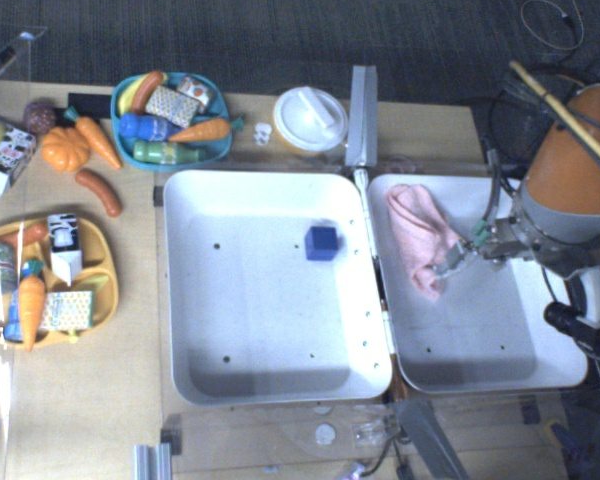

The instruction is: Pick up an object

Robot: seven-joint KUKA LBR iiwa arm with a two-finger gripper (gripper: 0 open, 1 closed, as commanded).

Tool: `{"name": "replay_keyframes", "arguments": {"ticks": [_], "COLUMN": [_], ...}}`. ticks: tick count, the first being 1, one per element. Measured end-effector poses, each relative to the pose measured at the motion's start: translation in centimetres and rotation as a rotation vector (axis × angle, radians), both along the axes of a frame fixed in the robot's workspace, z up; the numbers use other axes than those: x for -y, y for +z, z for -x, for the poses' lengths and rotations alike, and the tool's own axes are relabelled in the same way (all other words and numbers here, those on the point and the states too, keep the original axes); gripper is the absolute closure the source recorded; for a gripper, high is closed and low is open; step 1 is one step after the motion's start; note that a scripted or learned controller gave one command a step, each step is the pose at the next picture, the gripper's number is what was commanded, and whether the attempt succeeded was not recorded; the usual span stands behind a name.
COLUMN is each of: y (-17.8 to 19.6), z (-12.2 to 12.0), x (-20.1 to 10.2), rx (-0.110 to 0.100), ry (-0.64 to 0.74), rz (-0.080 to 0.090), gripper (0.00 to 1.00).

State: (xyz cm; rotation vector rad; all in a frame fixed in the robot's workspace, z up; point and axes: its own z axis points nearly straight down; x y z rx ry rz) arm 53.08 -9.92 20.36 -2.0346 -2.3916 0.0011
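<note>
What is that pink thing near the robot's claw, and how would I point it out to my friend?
Start at the two white bins and take the right bin, the one the arm reaches over. A crumpled pink cloth lies along that bin's left side, by the divider, with the gripper at its lower right edge. It is the soft, wrinkled pink thing; the left bin holds a small blue cube.

The grey arm (pixel 570 218) reaches in from the right, its orange band (pixel 580 163) sitting high above the wrist. The wrist angles down and to the left, ending in the gripper (pixel 450 260), which points left and low. Its two thin fingers (pixel 458 252) stand slightly apart, with a narrow gap between the tips.
</note>
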Motion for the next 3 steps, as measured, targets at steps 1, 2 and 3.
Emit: {"name": "replay_keyframes", "arguments": {"ticks": [1,2,3], "y": [-10.6,-9.5,-5.2], "z": [-3.5,-3.6,-5.2], "x": [-0.5,-0.6,-1.0], "rx": [0.005,0.008,0.004], "ry": [0.093,0.094,0.043], "rz": [0.001,0.001,0.001], "gripper": [0.0,1.0,1.0]}}
